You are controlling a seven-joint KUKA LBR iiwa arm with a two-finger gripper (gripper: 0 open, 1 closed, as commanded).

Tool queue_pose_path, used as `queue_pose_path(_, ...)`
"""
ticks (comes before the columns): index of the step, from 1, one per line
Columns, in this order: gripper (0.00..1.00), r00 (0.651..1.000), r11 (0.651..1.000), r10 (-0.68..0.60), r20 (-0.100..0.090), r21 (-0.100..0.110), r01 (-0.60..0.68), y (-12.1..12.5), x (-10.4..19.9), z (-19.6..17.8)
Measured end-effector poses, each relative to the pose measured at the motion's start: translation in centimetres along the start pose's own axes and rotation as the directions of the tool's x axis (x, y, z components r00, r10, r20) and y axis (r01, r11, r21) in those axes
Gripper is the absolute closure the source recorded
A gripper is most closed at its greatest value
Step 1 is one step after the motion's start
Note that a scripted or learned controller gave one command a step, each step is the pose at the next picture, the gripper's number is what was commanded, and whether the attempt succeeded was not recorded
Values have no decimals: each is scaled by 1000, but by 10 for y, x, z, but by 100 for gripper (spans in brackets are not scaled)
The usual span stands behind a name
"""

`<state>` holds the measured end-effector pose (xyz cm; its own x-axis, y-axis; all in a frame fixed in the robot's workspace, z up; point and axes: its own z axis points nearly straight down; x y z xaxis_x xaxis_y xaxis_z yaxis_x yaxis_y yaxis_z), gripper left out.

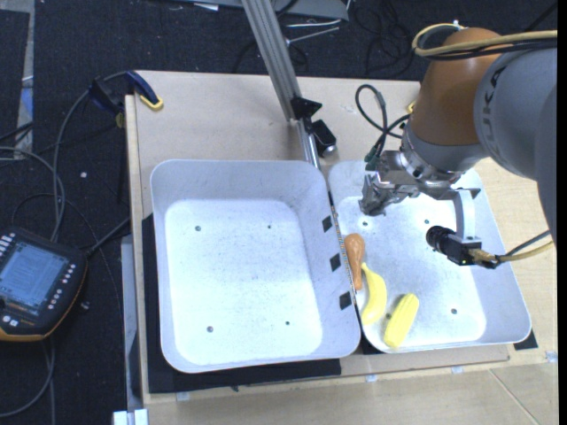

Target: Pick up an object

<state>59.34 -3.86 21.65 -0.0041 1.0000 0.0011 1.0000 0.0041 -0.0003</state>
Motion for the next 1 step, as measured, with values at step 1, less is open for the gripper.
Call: queue_pose_path(1, 100, 1000, 1000, 0, 0, -1, 0, -11, 52, -11)
